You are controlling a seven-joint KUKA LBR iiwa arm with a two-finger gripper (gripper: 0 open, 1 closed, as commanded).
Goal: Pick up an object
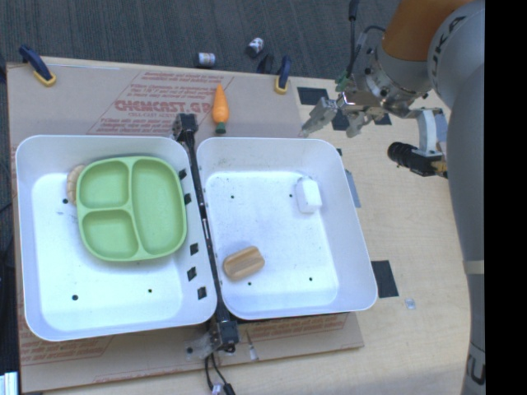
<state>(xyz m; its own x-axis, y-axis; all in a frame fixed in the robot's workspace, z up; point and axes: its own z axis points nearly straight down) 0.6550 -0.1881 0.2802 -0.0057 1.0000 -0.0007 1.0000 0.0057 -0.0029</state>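
Note:
The right bin point(350, 245) holds a small white block point(308, 194) near its far right side and a tan, bread-like piece point(244, 263) near its front left. A green divided plate point(132, 208) lies in the left bin point(41, 295), with a tan object point(72, 186) peeking out from under its left edge. My gripper point(336, 119) hangs above the bench just beyond the right bin's far right corner, outside the bin. Its fingers stand open with nothing between them.
An orange carrot-shaped toy point(220, 105) lies on the cardboard behind the bins. Blue clamps point(37, 64) point(282, 72) grip the board's far edge. Two small metal bits point(206, 58) point(255, 46) lie on the dark floor beyond.

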